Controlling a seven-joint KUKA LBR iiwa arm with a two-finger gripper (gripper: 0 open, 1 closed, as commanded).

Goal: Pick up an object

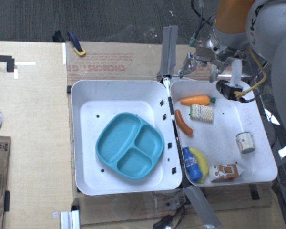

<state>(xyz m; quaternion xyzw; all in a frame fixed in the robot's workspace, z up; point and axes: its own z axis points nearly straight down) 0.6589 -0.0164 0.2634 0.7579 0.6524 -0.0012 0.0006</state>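
My gripper [200,70] hangs over the far edge of the right bin [257,123], open, with nothing between its fingers. Just below it lies an orange carrot [195,100], with a white-and-green packet [201,113] beside it. A red-brown sausage [183,122] lies along the bin's left wall. A small pale can [245,142] sits at the right. At the near edge lie a blue bottle [191,163], a yellow banana [200,161] and a brown carton [225,172].
The left bin [86,109] holds a blue divided plate [129,145]. A grey post [169,51] stands behind the wall between the bins. The arm and its cables [248,80] hang over the right bin's far right corner.
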